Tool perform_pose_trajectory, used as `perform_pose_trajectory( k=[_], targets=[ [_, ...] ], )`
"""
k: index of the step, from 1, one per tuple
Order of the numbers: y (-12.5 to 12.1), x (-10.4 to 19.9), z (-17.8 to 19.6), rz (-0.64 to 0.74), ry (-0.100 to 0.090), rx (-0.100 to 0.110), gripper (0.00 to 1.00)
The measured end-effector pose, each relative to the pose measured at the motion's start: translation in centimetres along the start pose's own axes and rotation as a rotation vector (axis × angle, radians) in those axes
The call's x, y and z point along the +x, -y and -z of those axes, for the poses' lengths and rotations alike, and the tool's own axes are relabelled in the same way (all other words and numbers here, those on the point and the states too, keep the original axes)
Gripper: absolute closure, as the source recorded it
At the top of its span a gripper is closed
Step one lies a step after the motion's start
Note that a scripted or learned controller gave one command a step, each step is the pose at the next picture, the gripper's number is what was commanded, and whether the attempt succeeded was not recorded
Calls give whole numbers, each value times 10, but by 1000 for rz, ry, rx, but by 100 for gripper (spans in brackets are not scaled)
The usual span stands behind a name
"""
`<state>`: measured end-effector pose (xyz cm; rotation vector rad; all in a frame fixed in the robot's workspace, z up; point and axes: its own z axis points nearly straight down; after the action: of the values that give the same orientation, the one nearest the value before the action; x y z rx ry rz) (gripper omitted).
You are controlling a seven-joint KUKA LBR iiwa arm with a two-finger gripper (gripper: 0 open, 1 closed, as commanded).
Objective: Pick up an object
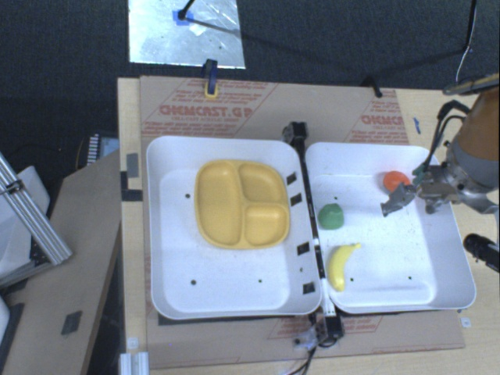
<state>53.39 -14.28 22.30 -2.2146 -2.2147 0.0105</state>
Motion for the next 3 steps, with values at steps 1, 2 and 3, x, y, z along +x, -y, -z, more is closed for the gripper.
perform_pose_trajectory(
  k=[1,2,3],
  targets=[
    [-3,0,7,3,2,-13,0],
    [-9,5,-40,2,1,-9,0],
    [-8,8,-103,1,1,-7,0]
  ],
)
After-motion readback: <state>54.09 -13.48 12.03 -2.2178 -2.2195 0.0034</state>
